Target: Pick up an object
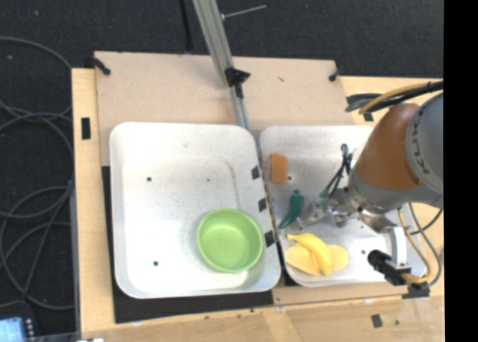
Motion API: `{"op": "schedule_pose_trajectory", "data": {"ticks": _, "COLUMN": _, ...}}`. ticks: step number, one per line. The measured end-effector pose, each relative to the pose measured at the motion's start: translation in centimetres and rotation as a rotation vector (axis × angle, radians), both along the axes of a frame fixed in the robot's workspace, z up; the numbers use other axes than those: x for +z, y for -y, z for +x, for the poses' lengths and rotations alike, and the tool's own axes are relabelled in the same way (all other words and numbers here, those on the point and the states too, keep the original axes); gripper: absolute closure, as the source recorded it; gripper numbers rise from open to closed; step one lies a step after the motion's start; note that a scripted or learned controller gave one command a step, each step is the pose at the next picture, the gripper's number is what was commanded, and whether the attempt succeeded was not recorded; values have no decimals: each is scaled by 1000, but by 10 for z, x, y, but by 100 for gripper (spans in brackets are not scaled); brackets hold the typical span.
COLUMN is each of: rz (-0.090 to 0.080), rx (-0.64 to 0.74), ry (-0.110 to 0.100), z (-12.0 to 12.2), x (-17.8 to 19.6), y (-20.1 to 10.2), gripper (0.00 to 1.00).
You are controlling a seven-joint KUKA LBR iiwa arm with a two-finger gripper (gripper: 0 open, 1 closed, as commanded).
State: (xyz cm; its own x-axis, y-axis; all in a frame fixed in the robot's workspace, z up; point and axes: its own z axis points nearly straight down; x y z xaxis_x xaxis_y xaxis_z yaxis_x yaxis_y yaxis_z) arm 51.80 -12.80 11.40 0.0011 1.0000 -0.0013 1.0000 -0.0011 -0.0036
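Note:
In the right bin (314, 142) lie a small orange block (278, 168), a dark green object (293, 204) and a yellow banana-like piece (317, 254). My gripper (320, 212) hangs low over the bin's middle, just right of the green object and just above the yellow piece. The arm's orange band (390, 152) and grey wrist cover the bin's right part. I see nothing clearly held in the gripper.
A light green bowl (230, 240) sits in the near right corner of the left bin (157, 161). A slanted metal pole (213, 30) rises from the wall between the bins. Cables (381, 99) run along the bench at the right.

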Motion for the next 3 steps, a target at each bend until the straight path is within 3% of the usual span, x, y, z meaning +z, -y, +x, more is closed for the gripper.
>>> {"op": "schedule_pose_trajectory", "data": {"ticks": 1, "rz": 0, "rx": -1, "ry": 3, "z": 0, "x": -14, "y": 1, "gripper": 0}}
{"op": "schedule_pose_trajectory", "data": {"ticks": 2, "rz": 1, "rx": -7, "ry": 8, "z": 1, "x": -2, "y": 2, "gripper": 100}}
{"op": "schedule_pose_trajectory", "data": {"ticks": 3, "rz": 0, "rx": 4, "ry": 10, "z": 10, "x": 44, "y": 3, "gripper": 100}}
